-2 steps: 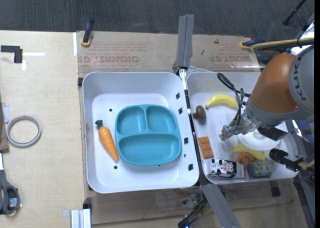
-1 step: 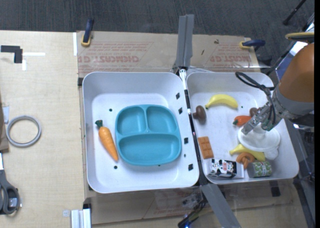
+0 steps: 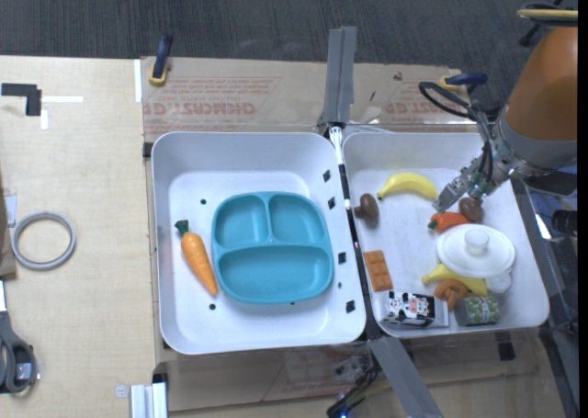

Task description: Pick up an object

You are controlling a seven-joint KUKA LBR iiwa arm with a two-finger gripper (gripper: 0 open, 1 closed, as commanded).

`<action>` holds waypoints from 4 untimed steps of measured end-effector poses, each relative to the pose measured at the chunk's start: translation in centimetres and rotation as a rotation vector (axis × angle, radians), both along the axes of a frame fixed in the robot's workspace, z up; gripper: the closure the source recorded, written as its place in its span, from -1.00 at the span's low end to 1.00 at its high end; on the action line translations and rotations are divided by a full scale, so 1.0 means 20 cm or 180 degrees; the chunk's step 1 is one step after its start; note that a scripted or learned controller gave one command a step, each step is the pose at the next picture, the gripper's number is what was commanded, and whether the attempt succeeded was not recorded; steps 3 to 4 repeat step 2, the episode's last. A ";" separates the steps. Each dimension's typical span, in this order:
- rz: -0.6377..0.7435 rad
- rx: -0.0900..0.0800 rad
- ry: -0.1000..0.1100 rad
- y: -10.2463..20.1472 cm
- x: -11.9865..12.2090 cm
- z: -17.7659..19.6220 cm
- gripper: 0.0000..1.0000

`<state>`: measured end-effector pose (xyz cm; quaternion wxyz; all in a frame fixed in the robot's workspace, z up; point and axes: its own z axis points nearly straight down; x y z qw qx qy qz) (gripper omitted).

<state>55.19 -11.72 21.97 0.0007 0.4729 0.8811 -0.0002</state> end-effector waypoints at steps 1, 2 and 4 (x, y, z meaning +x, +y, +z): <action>0.0586 0.0001 -0.0001 -0.24 -0.13 -0.62 1.00; 0.1541 -0.0004 -0.0012 -0.50 0.00 -0.63 1.00; 0.1541 -0.0004 -0.0012 -0.50 0.00 -0.63 1.00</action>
